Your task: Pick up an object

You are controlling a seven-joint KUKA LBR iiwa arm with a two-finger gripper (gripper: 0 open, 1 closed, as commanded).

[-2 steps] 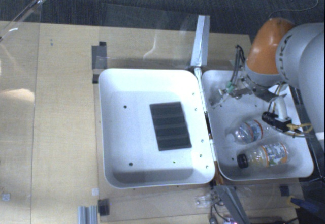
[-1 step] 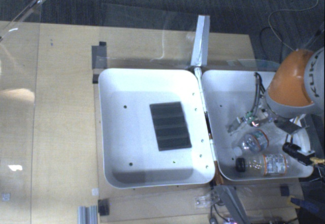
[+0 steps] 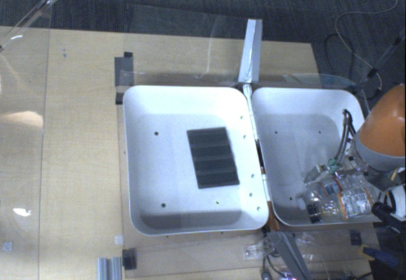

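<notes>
Reaching low into right bin [image 3: 298, 113], gripper [image 3: 330, 193]

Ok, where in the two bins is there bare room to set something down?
Left bin: bare floor all around the dark ribbed pad, widest toward its left wall. Right bin: far half bare; near right corner crowded by the pincer and a clear plastic item.
</notes>
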